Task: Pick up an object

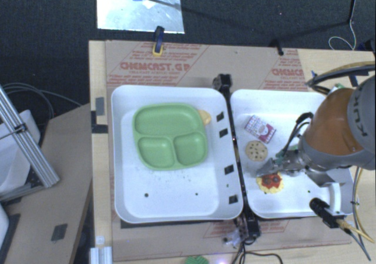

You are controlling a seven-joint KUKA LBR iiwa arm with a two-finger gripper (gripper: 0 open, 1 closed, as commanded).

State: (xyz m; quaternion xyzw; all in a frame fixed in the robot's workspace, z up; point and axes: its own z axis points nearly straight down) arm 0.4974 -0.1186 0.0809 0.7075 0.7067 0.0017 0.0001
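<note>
The grey arm with its orange band leans in from three o'clock, and its two-finger gripper (pixel 276 166) hovers low in the right-hand shallow white bin (pixel 294 207), right above a small flat red-and-yellow toy piece (pixel 270 182). How far the tool is parted, and whether it has anything, cannot be told from this slant. Just at eleven o'clock of that piece lies a round tan cookie-like disc (pixel 255 150), and beyond it, toward twelve, a small pink-and-white packet (pixel 259 129). The red piece looks light, thin and probably stiff, so it may slide; a pinch across its outer edges seems best. It sits near the bin's six o'clock wall, with freer room toward three. The left bin (pixel 126 198) carries a green three-compartment plastic plate (pixel 170 136), well apart.
</note>
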